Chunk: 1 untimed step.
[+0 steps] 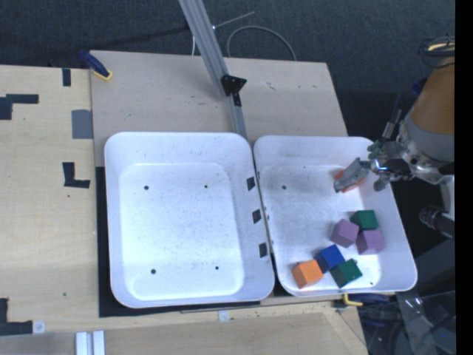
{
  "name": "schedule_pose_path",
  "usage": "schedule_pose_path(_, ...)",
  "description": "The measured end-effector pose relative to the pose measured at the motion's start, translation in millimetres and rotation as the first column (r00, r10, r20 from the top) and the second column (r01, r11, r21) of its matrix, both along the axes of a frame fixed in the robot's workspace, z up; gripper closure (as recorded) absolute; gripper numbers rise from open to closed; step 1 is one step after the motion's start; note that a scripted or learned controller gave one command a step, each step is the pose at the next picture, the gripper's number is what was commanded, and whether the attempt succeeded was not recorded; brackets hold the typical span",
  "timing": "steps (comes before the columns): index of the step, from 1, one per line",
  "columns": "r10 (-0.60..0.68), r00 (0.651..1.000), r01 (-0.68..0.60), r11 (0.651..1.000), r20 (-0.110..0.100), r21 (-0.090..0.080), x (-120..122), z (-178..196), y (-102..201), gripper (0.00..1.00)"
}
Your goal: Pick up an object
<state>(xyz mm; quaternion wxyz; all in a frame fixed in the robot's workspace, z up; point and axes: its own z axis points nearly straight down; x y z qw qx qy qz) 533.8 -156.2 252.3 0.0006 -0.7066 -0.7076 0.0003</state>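
Two shallow white plastic bins, the left (pixel 122 198) and the right (pixel 295 161), are speckled with fine dark flecks. In the right bin lie an orange cube (pixel 307 273), a blue cube (pixel 331 257), two dark green blocks (pixel 345 272) (pixel 364 218) and two pale purple blocks (pixel 344 232) (pixel 370 241). The flat bench (pixel 44 220) is pale tan wood. The arm's wrist band (pixel 436 102) is orange.

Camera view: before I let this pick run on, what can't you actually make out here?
- End effector, camera view: small and blurred; whether it is open or shut, or holds anything, cannot be told. An orange-red patch beside it is unclear.
- Arm: cut off by the right edge.
- Green block: partly hidden behind the purple blocks.
- Dark green block and blue block: touching or merely adjacent, unclear.
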Motion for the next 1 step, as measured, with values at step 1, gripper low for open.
schedule_pose_path(1,0.001,1.000,-0.001,1.000,0.010,-0.002,-51.3,240.2,36.3,0.00)
